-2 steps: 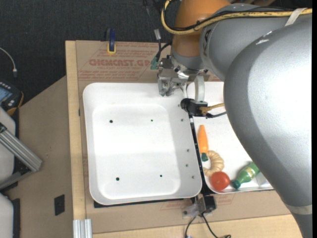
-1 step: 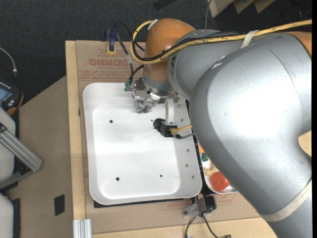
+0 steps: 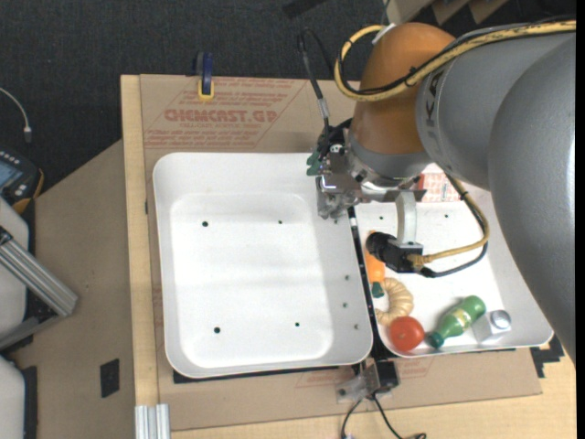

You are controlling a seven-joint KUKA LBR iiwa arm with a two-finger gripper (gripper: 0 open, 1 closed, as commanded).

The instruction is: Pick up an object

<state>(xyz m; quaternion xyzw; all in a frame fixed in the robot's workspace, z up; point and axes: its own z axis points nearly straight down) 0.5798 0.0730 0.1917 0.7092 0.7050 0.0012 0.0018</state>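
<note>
Gripper hangs over divide between left bin and right bin; whether open or closed, cannot tell; nothing seen in grasp. Red ball, green bottle and pale ring lie together at right bin's lower end, apart from gripper. Pick judged not yet made: descent, grasp, lift all remain.

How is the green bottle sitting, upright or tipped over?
Tipped over: the green bottle lies lengthwise on the floor of the right bin, beside the red ball.
</note>
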